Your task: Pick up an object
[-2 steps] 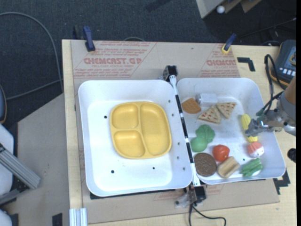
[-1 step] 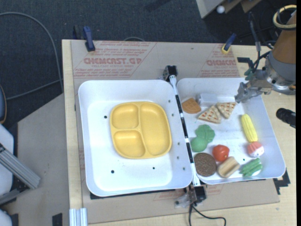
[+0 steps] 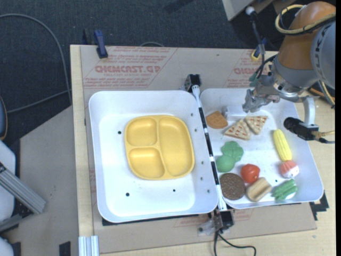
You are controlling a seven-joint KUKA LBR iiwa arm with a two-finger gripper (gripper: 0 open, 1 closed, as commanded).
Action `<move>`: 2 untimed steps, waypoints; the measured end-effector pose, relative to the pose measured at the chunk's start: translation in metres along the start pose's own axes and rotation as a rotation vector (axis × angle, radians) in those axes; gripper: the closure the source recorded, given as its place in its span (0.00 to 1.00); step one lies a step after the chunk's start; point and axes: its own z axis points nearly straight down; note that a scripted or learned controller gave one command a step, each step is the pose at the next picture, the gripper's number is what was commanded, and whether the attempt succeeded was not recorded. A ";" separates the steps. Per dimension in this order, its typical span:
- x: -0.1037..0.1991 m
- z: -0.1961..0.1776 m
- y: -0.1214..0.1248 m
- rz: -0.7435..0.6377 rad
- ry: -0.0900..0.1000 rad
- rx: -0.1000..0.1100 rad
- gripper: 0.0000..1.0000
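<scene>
The likely target, a toasted triangular sandwich half with grill lines (image 3: 257, 123), lies in the right shallow white plastic bin (image 3: 314, 164), upper part, w/ its long axis running roughly 10-to-4. It sits just below the two-finger metal gripper (image 3: 254, 101), at about 6 o'clock from the fingertips, near but apart as far as this slanted view shows. Nothing is seen between the fingers; whether they're spread or closed I cannot tell, too small and dark.

A second toasted sandwich triangle (image 3: 236, 130) lies touching or nearly touching the first, at its 8 o'clock. Both look flat, rigid, matte plastic, so prob. thin edges to pinch.

Further out, same bin:
- round orange-brown cookie-like disc (image 3: 217, 120), at 9 o'clock from the sandwiches, flat.
- lumpy green lettuce/broccoli piece (image 3: 230, 154), at 7 o'clock, bumpy surface.
- yellow ribbed corn cob (image 3: 282, 144), at 4 o'clock, long axis approx 11-to-5.
- glossy red tomato (image 3: 250, 172), dark brown round patty (image 3: 232, 185), tan hot-dog bun (image 3: 258, 189), green bean pods (image 3: 284, 190), red-and-white piece (image 3: 289, 169) along the lower end.

Left bin (image 3: 106, 196) holds a yellow three-compartment plastic tray (image 3: 159, 146), smooth, rounded corners, well apart from the gripper at 8 o'clock.

Judgement: a short straight descent looks like it'd reach the nearer triangle; closing across its short width seems best.
</scene>
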 end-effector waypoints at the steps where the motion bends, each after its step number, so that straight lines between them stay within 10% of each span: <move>1: -0.001 0.000 0.000 0.001 -0.001 0.000 0.00; 2: 0.009 0.085 -0.046 0.002 0.000 0.003 0.00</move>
